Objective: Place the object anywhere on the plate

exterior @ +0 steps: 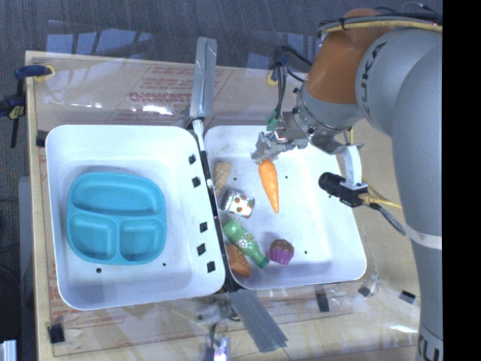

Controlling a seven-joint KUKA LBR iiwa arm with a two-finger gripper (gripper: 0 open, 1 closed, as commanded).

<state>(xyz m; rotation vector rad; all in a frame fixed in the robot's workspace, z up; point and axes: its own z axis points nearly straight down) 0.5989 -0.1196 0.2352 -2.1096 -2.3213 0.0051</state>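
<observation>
A blue three-compartment plate [116, 216] lies in the left white bin [60, 277]. In the right bin [331, 239], an orange carrot [270, 186] points down and toward me, its thick top end between the fingers of my gripper [265, 153]. The gripper is shut on the carrot's top, in the far part of the right bin. The orange-banded wrist and grey arm reach in from the upper right. The plate holds nothing.
Along the right bin's left wall lie a tan bread piece [222, 175], a small white patterned block [239, 203], a green bottle [246, 241] and a brown item [239, 262]. A purple cupcake [282, 251] sits near the front. A raised divider [204, 201] separates the bins.
</observation>
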